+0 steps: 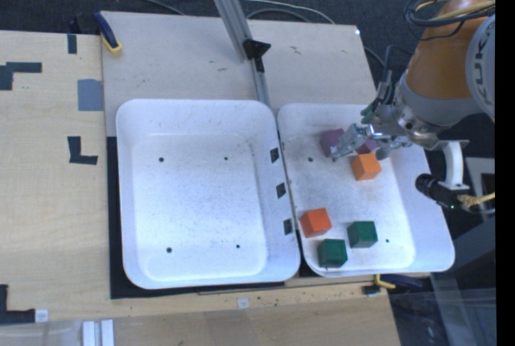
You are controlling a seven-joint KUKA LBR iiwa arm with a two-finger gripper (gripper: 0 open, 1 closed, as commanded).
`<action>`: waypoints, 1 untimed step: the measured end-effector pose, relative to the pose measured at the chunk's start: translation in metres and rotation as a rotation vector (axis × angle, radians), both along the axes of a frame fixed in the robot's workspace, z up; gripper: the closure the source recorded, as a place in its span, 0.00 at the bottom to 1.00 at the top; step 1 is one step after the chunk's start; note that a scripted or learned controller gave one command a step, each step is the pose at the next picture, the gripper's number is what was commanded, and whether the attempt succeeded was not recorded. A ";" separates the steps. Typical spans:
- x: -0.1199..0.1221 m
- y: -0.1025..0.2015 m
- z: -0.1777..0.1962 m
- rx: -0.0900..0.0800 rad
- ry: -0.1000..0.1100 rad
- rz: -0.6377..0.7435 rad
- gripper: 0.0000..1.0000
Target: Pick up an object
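Two shallow white bins are borne side by side on the worktop (185,55), and all the blocks are gathered in the right bin (418,256). The gripper (354,145) is seen low over the upper part of that bin, carried in from the right by the grey arm (451,55) with its orange band. A purple block (331,142) is partly covered by the fingers, and whether it is grasped or merely touched cannot be told; nor can it be told whether they are spread or closed. An orange block (365,166) lies just below the gripper. Nearer the front wall, a second orange block (315,221) and two green blocks (362,234) (331,253) are clustered. The left bin (129,127) is set alongside.
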State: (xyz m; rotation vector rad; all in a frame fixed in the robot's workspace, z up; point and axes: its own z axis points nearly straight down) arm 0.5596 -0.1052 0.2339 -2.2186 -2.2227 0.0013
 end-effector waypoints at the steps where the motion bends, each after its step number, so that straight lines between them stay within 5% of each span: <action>1: 0.076 -0.010 -0.140 -0.001 0.007 0.000 0.00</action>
